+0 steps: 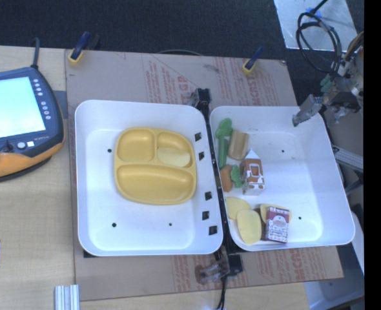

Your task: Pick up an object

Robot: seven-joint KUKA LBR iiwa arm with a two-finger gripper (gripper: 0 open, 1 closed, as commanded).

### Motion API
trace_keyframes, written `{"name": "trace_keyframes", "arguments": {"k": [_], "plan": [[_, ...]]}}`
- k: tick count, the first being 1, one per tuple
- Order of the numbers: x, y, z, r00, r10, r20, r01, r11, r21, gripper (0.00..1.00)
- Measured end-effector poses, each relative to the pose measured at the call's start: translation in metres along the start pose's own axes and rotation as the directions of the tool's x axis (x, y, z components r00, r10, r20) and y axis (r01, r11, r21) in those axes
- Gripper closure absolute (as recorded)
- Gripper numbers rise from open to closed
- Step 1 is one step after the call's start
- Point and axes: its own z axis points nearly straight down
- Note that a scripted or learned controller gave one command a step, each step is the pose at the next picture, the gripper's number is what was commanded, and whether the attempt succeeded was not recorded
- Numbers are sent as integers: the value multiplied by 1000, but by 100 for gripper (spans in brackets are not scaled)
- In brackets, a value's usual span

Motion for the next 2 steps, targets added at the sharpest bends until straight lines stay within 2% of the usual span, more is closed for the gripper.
{"name": "trace_keyframes", "arguments": {"k": [1,2], "plan": [[98,-17,130,1000,-8,-6,8,1000,13,0],[95,-45,170,1000,1,0,-1,1000,4,0]]}}
